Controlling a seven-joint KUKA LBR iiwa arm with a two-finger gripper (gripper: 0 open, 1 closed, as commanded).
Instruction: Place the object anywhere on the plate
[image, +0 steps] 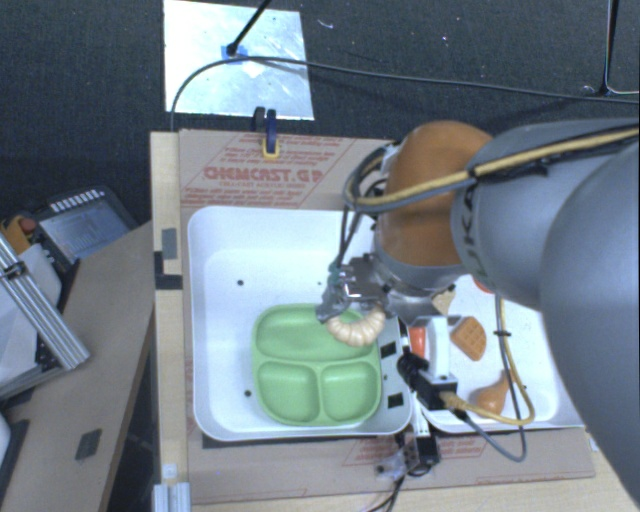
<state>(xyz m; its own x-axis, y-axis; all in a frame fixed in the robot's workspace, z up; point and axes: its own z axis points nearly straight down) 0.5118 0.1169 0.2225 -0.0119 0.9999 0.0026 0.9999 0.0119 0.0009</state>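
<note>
A green plate (300, 385) with three compartments lies in the left white bin (225, 300), toward its front. My gripper (345, 305) hangs over the plate's upper right corner. A pale beige, curved, ridged object (357, 328) sits right under the gripper's tip, above the plate's large upper compartment at its right edge. It looks held at the fingers, but the arm's wrist hides most of the grip.
The right bin (540, 400) holds an orange-brown lump (468, 338), a small red item (418, 342) and a tan piece (490, 396). The grey arm with its orange band (430, 200) covers much of the right bin. Cables trail over the front edge.
</note>
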